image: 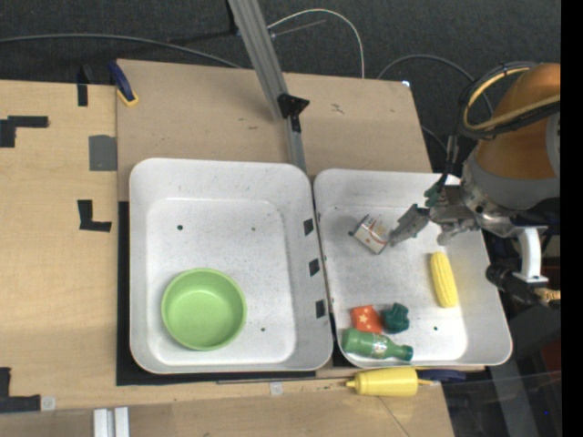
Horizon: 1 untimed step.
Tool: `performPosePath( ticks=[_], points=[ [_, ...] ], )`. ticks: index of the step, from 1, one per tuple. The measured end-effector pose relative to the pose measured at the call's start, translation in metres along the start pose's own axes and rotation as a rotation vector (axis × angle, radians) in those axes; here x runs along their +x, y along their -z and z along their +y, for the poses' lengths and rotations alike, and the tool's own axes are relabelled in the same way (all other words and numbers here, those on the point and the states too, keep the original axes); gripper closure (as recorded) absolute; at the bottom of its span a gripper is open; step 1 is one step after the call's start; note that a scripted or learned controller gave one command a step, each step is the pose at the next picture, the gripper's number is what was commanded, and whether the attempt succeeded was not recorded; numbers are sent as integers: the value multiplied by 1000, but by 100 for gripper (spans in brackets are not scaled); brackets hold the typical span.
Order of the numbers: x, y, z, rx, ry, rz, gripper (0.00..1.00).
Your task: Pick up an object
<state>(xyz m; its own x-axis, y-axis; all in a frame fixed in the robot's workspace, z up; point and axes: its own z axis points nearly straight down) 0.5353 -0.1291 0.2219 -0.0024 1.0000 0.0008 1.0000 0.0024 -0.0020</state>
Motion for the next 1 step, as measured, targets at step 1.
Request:
performPosePath(
  ticks=[1],
  points=[
    [0, 0, 0, 0, 0, 0, 0]
  ],
)
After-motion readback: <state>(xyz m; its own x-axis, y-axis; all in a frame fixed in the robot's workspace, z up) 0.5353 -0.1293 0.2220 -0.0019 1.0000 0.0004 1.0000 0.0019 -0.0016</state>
